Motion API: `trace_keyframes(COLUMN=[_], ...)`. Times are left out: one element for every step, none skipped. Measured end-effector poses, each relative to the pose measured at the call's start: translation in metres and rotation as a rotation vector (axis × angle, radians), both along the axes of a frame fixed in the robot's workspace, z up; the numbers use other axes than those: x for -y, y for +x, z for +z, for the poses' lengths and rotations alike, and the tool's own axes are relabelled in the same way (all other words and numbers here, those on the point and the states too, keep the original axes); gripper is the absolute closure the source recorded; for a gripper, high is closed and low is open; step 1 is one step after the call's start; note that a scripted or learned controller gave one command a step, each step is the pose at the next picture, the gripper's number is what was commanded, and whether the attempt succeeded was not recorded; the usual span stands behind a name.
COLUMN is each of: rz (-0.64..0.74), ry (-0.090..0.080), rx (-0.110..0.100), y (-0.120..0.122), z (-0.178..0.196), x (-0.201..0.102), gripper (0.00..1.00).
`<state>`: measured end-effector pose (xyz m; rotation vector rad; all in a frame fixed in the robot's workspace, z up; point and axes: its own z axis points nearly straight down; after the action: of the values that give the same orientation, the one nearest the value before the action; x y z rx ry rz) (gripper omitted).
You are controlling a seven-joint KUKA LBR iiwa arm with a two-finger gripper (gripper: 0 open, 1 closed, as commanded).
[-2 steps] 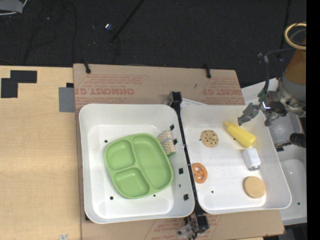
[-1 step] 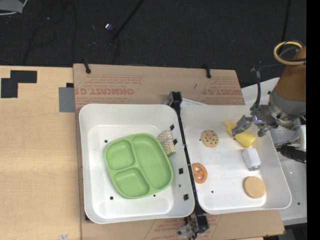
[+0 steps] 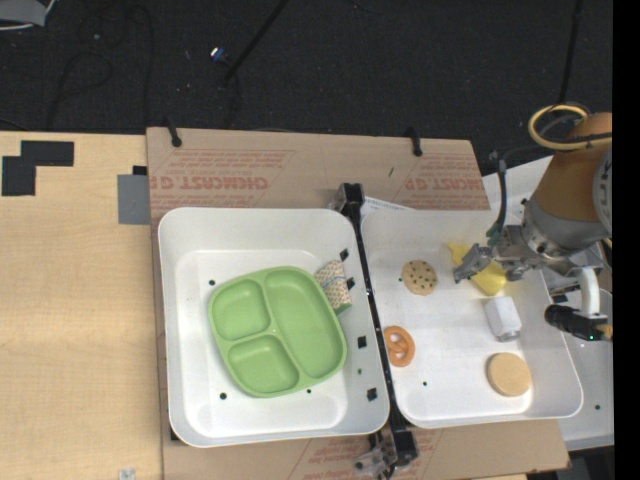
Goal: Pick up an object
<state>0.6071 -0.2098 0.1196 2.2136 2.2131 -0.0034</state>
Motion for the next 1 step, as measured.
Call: trace_keyframes(rz=[-0.001], ry=[-0.001], rx=[0.006], y=[0.0017], z=[0.0139], x=[0.0010], gripper=[1.00])
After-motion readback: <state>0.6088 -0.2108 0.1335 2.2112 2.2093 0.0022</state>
